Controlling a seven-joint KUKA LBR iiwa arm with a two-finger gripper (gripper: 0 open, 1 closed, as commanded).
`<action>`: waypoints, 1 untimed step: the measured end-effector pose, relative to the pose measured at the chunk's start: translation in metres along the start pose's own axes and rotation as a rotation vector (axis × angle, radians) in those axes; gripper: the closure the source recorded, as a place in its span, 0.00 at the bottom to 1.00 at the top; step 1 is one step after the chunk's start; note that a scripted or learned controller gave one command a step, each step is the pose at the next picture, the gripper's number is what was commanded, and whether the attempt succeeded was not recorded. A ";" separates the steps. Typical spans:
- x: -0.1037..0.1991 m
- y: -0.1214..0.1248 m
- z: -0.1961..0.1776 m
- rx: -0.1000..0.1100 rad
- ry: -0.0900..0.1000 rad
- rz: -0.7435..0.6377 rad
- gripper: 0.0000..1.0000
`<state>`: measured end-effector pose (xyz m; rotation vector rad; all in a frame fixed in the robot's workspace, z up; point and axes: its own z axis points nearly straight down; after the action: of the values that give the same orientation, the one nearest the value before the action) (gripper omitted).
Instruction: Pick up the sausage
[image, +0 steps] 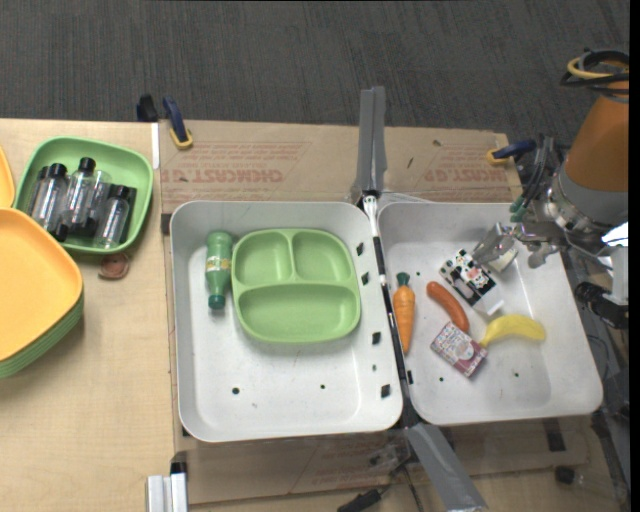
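Lying in right bin, sausage (447, 304) | gripper (500, 250) up-right, near, apart | grip state unclear

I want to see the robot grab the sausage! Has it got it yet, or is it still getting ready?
Not yet. The sausage lies on the floor of the right bin, between the carrot and the banana, with nothing gripping it. The gripper hangs over the same bin, up and to the right of the sausage, by the black-and-white box. Left to do: move over the sausage, come down, close on it, lift.

Red-orange sausage (447, 305), yellow banana (514, 329), green plate (296, 283)
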<state>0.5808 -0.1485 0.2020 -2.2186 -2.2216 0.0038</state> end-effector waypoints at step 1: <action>0.008 -0.007 0.092 -0.001 0.000 -0.100 0.00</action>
<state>0.5737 -0.1405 0.1095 -2.1044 -2.3300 0.0027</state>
